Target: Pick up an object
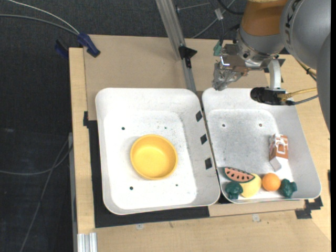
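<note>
Nearest you, along the front wall of the right-hand shallow white bin, lies a row of small play-food items: a red watermelon slice with a green rind, a dark green vegetable piece, a pale yellow fruit, a round orange fruit and a second dark green piece. Just behind them, near that bin's right wall, note an orange-and-white carton-like item with a small grey piece at its foot. The left-hand shallow white bin holds one yellow round bowl, sitting open side up near its middle. Both bins rest on the tan wooden bench.

At the far edge of the right bin, observe the grey arm with its orange band reaching in, with the two-finger gripper poised over the back left corner of that bin. Whether the fingers are spread or closed you cannot tell from this angle; nothing is visibly held between them.

Judged from this layout, the pick has not been achieved: every candidate object lies in a bin, and the gripper stands well apart from the play-food row and from the bowl. Choosing an object, descending, closing and lifting all appear to remain.
</note>
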`<control>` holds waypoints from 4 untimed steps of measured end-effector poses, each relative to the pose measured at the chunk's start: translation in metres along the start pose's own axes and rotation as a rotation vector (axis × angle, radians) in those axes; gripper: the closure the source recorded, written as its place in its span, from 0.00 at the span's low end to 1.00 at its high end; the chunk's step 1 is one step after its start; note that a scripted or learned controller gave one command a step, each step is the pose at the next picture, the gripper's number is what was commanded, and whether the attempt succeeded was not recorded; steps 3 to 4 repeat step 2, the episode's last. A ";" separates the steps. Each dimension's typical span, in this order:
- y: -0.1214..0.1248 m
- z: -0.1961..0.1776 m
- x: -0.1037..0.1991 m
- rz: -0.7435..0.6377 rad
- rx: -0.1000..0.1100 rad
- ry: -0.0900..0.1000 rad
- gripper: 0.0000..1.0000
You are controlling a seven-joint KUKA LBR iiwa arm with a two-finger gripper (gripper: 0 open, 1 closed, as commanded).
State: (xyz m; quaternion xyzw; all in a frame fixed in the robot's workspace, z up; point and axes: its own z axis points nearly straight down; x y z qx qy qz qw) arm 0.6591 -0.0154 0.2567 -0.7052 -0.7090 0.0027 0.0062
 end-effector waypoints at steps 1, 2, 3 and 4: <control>0.006 0.014 0.057 0.000 0.001 -0.001 1.00; 0.018 0.021 0.114 0.000 -0.014 -0.002 1.00; 0.018 0.021 0.114 0.000 -0.014 -0.002 1.00; 0.018 0.021 0.114 0.000 -0.014 -0.002 1.00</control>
